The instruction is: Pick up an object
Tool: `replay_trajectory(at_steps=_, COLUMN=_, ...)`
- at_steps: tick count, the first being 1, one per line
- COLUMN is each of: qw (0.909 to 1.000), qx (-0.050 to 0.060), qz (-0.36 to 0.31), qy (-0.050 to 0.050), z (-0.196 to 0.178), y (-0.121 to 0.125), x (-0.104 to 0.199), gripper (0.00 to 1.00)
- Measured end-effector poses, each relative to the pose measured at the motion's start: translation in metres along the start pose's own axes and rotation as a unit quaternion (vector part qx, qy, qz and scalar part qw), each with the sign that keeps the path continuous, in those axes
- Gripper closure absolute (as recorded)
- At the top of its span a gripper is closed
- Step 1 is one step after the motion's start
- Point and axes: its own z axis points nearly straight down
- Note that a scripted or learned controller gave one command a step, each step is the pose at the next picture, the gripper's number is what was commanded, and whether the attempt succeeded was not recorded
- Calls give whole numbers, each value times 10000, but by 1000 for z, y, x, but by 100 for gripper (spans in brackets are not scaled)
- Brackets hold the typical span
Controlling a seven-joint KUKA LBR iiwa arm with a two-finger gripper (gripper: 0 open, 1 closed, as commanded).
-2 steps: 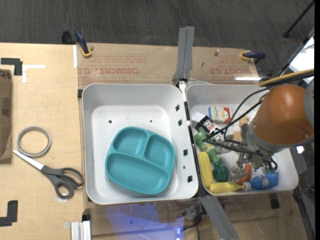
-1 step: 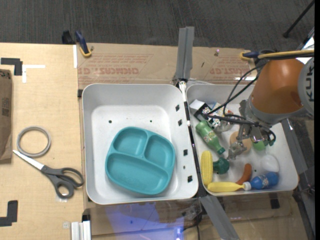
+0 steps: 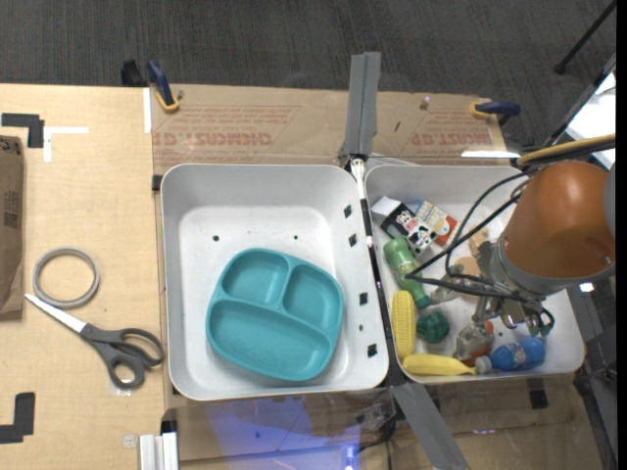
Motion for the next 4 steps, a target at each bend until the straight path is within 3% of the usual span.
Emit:
replay_trajectory(at_steps=1, qw=9997, qx=-3, qz=225, qy=7, z=1, y=21, x=-47, gripper=0)
replay_trajectory(at_steps=2, qw=9993, qx=24, qz=357, qy=-76, z=-4, y=0, x=5, gripper=0)
replay_trajectory(at_steps=3, qw=9960, qx=13, qz=893, qy=-52, z=-2, y=29, x=1, gripper=0)
replay_trajectory(at_steps=4, qw=9937, qx=0, qz=1125, qy=6, z=1, y=11, x=-68, gripper=0)
